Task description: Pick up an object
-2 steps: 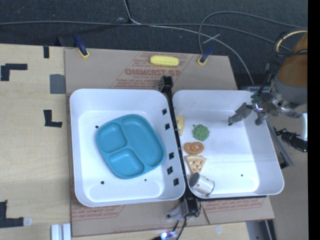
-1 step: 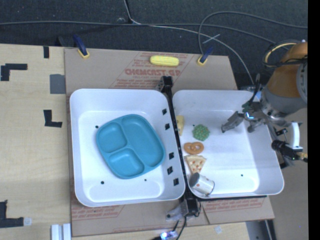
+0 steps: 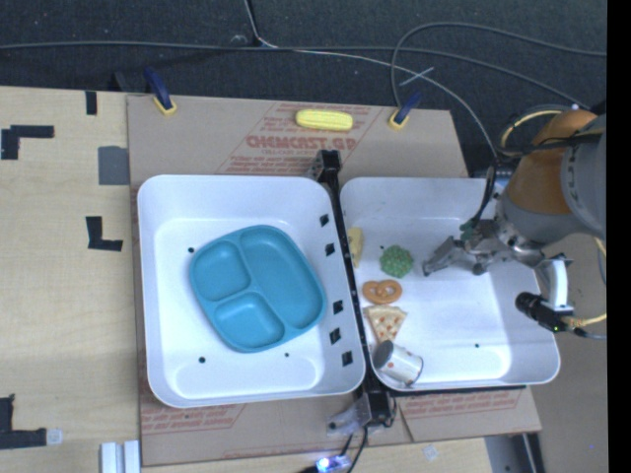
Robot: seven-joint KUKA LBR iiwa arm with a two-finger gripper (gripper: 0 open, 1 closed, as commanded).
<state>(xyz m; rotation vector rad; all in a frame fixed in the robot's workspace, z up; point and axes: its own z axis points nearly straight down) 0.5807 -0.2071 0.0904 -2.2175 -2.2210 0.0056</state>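
Grey arm (image 3: 552, 200) cut off at right edge, wrist bent down into right bin (image 3: 449, 363). Blue divided tray (image 3: 256, 286) far left of gripper (image 3: 434, 264). Gripper fingers too blurred: cannot tell spread. Green object (image 3: 396, 260) just left of gripper; pretzel (image 3: 382, 291) lower left.

The gripper (image 3: 434, 264) hangs over the right bin (image 3: 444, 197), near a green toy (image 3: 396, 260); the left bin (image 3: 168, 205) holds 1 blue tray (image 3: 256, 286).
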